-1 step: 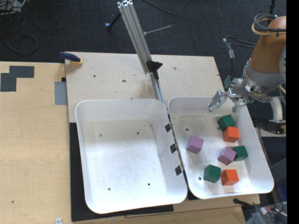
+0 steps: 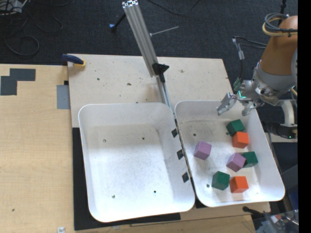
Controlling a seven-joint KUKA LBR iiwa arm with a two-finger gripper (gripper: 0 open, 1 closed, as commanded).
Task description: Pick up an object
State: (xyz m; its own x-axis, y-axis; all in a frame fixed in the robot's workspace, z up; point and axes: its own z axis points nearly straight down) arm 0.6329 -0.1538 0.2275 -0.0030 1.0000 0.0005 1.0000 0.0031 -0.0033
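A single fixed camera looks down on the table (image 2: 121,76) from above, tilted so the far edge and the dark floor (image 2: 73,23) beyond it sit at the top of the frame. It stands far enough back to take in both white bins, the left bin (image 2: 97,125) and the right bin (image 2: 272,178), side by side across the middle. The arm (image 2: 279,57) enters from the right edge, cut off by the frame.

Grey arm (image 2: 272,79), orange band, black cables
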